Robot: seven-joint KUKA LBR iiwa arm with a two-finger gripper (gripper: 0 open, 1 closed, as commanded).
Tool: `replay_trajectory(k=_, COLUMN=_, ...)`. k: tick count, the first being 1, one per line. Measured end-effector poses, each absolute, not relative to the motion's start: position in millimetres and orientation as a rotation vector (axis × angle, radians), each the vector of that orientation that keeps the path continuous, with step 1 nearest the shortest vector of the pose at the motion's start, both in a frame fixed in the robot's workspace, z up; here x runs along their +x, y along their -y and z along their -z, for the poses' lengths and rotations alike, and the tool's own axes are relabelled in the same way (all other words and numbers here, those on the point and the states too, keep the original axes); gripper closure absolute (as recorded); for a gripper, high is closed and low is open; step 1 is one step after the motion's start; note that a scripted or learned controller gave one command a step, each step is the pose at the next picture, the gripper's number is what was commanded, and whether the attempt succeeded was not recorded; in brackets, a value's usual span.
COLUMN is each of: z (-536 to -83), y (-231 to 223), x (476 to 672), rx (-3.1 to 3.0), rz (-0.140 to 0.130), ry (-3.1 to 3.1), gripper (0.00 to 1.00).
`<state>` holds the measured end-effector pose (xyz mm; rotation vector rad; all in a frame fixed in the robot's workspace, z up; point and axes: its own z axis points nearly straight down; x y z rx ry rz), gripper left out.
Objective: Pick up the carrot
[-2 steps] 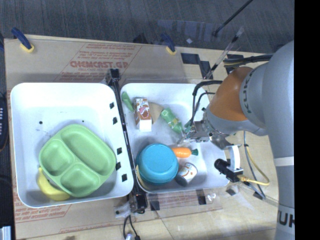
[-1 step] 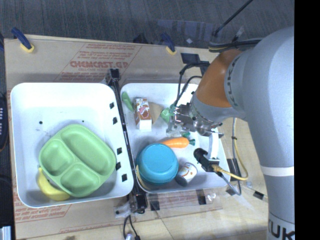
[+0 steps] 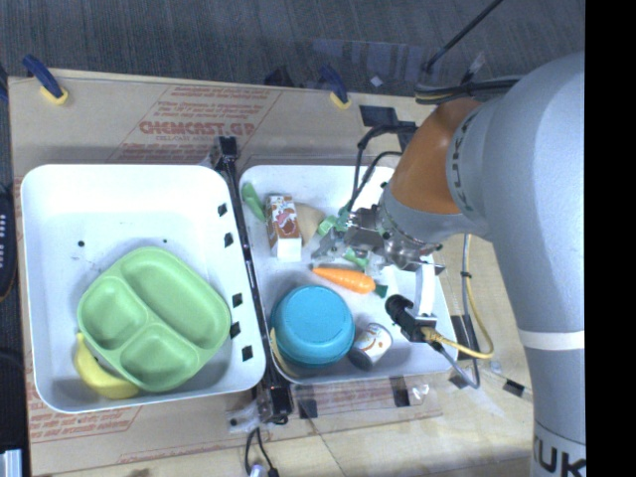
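Observation:
The orange carrot [image 3: 345,279] lies in the right bin [image 3: 298,179], pointing left, just above the blue bowl [image 3: 313,324]. My gripper [image 3: 345,240] hangs directly over the carrot's upper side, close to it, with the grey arm and its orange band reaching in from the right. The wrist hides the bin floor to the right of the carrot. Nothing shows as lifted; the carrot rests on the bin floor.
A small red-and-white carton [image 3: 283,224] and a green item [image 3: 253,204] lie left of the gripper. A small round can [image 3: 373,343] sits beside the bowl. The left bin [image 3: 60,197] holds a green divided plate [image 3: 154,316] over a yellow object [image 3: 97,378].

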<state>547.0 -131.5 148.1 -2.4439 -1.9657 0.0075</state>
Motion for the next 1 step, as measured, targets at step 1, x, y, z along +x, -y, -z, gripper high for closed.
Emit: replay_trajectory(k=1, z=-90.3, y=152.4, x=515.6, rx=-2.64, rz=-0.01, ry=1.688, gripper=0.0)
